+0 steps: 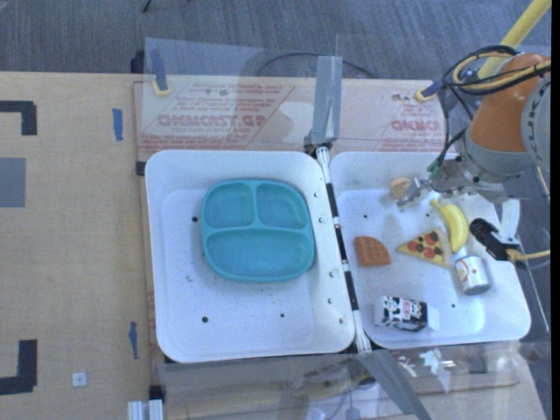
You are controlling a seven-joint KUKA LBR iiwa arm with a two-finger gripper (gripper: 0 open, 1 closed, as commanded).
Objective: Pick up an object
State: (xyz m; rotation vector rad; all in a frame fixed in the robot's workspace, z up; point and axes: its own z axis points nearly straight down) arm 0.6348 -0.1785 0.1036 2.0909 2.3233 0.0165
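Bun (401, 185), small, pale tan, rounded, looks like the target: it sits at 11 o'clock in the right bin (492, 324), near the back wall. The gripper (409, 196) is right up against it on its 4 o'clock side. The gripper is low in the bin, tip slanted toward the bun. Can't tell if it is open or closed, metal parts blur together from here. Nothing is visibly gripped, so I judge the pick as not yet made. The arm (503, 112), grey with an orange band, comes in from 3 o'clock and leans over the bin's back right corner, which likely explains the slanted approach.

Other stuff is loose and scattered in the same bin, well spaced so each could be grabbed alone:
- Banana (453, 222), yellow, curved, smooth, at 1 o'clock, just beside the gripper.
- Pizza slice (424, 246), flat wedge, yellow with red dots, near the middle, touching or almost touching the banana's lower end.
- Waffle (371, 252), brown, flat, gridded, at 9 o'clock.
- Can (472, 275), shiny metal, lying on its side, at 4 o'clock.
- Milk carton (402, 313), black-and-white cow print, boxy, tipped over, at 7 o'clock.

Left bin (175, 261) holds a teal plate (258, 230), smooth plastic, three compartments, nothing in them.

The bun being round and close to the wall could make it slip or roll.
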